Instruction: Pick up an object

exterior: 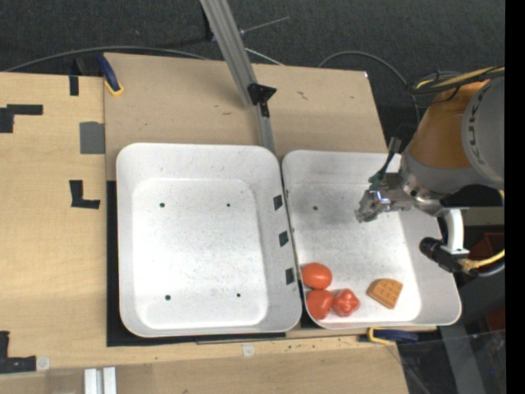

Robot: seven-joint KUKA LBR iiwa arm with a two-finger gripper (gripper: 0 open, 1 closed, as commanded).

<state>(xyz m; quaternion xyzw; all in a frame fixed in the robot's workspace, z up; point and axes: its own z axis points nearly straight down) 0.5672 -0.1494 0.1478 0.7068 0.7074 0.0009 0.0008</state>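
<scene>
The gripper (pixel 367 209) hangs over the right bin (pixel 328 179), toward its 3 o'clock side; whether it is open cannot be told; three red pieces (pixel 317 277) and a waffle-like orange piece (pixel 385 292) lie at the bin's 6 o'clock edge, well apart from it.

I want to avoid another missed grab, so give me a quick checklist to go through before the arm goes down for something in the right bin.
1. Targets present: three red pieces and a tan waffle lie at the near end of the right bin: ok.
2. Pincer carries nothing: ok.
3. Pincer above a target: it hangs over bare floor: not ok.
4. Pincer opening: cannot tell.
5. Waffle stands apart from the red pieces: ok.
6. Red pieces spaced for a grab: they are bunched together: not ok.
</scene>
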